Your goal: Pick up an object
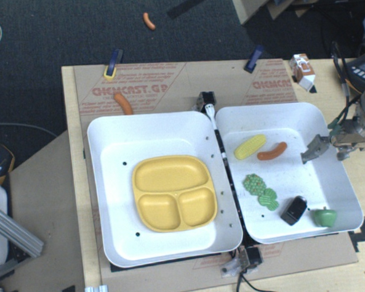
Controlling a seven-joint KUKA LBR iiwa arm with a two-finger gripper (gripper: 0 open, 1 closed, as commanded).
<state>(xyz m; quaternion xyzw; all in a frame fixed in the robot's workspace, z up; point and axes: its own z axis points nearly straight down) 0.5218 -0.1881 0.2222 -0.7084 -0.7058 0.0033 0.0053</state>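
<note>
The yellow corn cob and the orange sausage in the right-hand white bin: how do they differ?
The yellow corn cob is thicker and bumpy; the orange sausage is slimmer and smooth. The corn cob lies nearer the divider between the bins, the sausage just beside it, towards the arm's side. Both lie flat on the floor of the right-hand white bin, tilted the same way, similar in length, and appear to be toy food.

gripper (313,150) over right bin (342,182) — corn (250,147), sausage (272,151) near — yellow tray (173,193) left
</note>
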